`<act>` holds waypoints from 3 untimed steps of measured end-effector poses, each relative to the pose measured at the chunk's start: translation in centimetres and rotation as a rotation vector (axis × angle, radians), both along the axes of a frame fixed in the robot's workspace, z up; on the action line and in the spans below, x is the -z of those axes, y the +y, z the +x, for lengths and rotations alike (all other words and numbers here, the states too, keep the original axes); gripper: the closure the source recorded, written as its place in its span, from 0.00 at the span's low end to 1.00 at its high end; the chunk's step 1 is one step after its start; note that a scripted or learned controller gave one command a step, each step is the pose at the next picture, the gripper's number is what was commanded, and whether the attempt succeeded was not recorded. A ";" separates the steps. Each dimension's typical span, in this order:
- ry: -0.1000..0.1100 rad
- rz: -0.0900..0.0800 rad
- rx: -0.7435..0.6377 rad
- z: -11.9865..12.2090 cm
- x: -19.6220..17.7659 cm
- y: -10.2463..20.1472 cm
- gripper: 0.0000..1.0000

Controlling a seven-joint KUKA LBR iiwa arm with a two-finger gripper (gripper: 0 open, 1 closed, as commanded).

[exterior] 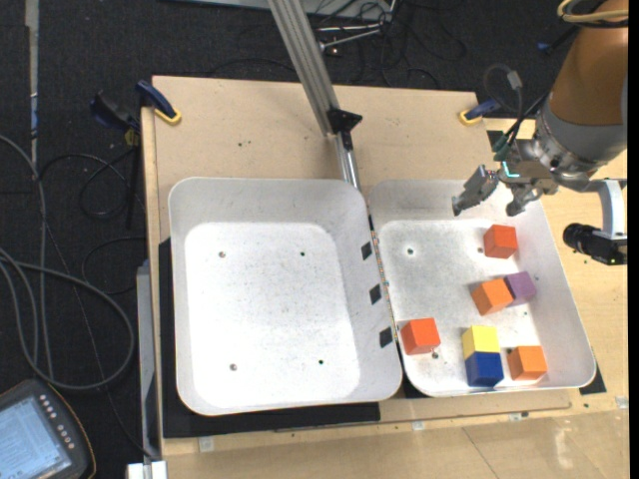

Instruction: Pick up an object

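Note:
The right bin [439, 238] holds several small blocks. An orange-red block [500, 240] lies near its far side, and an orange block [491, 294] touches a purple one [520, 286] in the middle. Another orange block [420, 334] sits by the bin's left wall. At the front, a yellow block [480, 340] adjoins a blue block [484, 368], with an orange block [527, 362] to their right. My gripper [494, 194] hovers over the bin's far right corner, just above the orange-red block, fingers spread open with nothing between them.
The left bin [265, 287] lies beside the right one on the wooden bench. A metal pole [305, 53] slants down to the bins' shared far edge. Clamps sit at the bench's far corners [160, 103]. Cables lie on the dark floor to the left.

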State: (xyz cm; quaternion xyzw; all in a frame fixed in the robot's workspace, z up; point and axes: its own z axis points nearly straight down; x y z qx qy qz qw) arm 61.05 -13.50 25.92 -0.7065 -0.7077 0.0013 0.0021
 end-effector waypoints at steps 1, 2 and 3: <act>-0.004 -0.001 0.000 0.1 -0.2 0.0 0.00; 0.001 0.000 0.001 -0.2 5.9 0.7 0.00; 0.002 0.000 0.002 0.1 12.3 0.8 0.00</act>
